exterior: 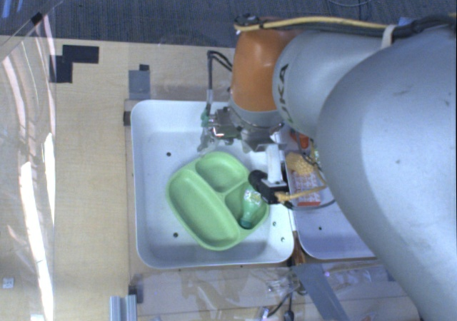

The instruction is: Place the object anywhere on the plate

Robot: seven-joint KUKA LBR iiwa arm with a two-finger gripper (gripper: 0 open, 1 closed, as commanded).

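Observation:
A light green divided plate [207,202] lies in the left white bin [153,170]. A small translucent green object [249,208] rests in the plate's small compartment on the right, close to the rim. My gripper [213,133] hangs over the far part of the left bin, just beyond the plate's far edge and up-left of the green object. The grey arm with its orange band covers much of the view's right side.
The right bin [328,241] is mostly hidden under the arm. A yellow and red packet [303,178] lies at its left side. The left bin's bare floor shows to the left of and in front of the plate.

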